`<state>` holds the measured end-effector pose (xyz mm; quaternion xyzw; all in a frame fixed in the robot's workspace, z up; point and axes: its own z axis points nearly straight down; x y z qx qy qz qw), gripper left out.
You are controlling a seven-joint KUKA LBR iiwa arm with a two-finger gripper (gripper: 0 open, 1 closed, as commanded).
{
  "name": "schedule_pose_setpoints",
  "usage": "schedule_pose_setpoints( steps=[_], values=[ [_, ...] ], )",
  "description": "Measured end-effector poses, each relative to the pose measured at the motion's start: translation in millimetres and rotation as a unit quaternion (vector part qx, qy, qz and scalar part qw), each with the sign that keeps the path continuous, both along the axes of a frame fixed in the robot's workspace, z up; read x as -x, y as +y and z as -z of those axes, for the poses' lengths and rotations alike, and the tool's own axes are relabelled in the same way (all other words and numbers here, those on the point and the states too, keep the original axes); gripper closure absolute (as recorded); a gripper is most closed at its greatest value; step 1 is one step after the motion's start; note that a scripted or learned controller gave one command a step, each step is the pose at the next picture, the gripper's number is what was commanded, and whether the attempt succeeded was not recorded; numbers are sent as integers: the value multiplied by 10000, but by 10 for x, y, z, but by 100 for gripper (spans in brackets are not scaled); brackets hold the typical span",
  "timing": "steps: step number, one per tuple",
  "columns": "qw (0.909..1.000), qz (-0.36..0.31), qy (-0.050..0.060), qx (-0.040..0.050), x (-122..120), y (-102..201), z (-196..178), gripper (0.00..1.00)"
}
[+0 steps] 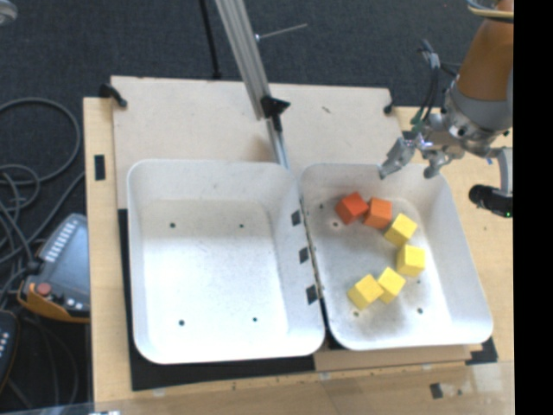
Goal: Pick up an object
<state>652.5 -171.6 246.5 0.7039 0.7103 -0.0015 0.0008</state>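
Gripper point(413, 160) seems spread and empty above the right bin's point(458, 223) far rim; I'd descend squarely over the orange cube point(351, 207).

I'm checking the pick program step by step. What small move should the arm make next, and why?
Probably bring the tool down and toward the camera view's left, over the orange blocks. It hangs open above the right bin's far rim holding nothing, and those blocks are the nearest of the cluster, with the yellow blocks lying beyond.
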Motion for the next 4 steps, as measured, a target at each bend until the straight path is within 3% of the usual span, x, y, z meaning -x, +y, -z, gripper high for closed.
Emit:
schedule_pose_setpoints(
  steps=[1, 2, 3, 4],
  values=[
    [10000, 43, -29, -7, -232, 147, 1170, 0],
    [10000, 54, 6, -3, 40, -91, 1508, 0],
    [10000, 57, -33, -6, 14, -87, 1372, 100],
    [10000, 0, -47, -25, 83, 718, 646, 100]
  ],
)
